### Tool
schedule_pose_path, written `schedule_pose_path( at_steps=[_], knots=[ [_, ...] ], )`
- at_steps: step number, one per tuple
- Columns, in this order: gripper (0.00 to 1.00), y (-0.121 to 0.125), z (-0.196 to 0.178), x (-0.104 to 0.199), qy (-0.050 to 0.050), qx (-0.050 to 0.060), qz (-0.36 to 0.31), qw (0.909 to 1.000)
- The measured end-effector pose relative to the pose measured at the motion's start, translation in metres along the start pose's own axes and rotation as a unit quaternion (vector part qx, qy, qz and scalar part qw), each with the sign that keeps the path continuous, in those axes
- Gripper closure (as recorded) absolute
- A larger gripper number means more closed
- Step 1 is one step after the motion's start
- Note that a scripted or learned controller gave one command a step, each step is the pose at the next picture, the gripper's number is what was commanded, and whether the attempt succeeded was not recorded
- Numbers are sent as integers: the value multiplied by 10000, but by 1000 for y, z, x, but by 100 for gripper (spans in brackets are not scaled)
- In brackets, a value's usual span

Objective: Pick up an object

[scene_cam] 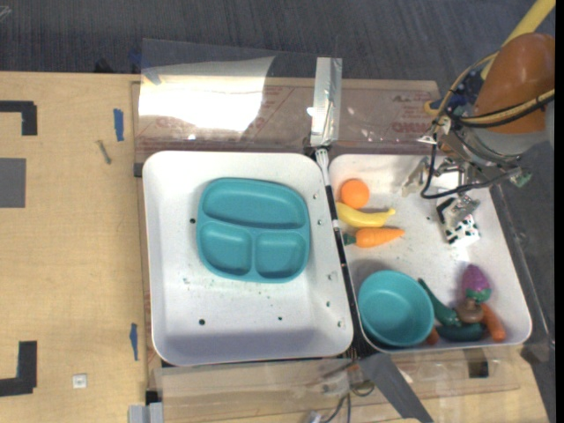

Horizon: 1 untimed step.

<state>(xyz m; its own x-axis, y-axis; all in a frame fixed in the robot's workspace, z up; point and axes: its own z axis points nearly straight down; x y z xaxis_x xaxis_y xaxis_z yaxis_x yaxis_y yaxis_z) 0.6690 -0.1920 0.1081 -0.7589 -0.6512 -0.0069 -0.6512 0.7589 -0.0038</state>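
My gripper hangs over the back right part of the right bin, below the arm's orange band. A small black-and-white object lies right under its tip; whether they touch cannot be made out. To the left, an orange ball, a yellow banana and an orange carrot lie close together by the bin's left wall. A teal bowl stands at the bin's front. A purple toy and a dark green toy lie at the front right.
The left bin holds a teal divided plate. A clear plastic sheet and a metal divider lie behind the bins. Cables dangle around the wrist.
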Motion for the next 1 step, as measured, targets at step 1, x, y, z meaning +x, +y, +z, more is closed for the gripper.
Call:
schedule_pose_path(
  at_steps=[1],
  knots=[
    [0, 92, -27, 130, 14, 6, -456, 9990]
  ],
)
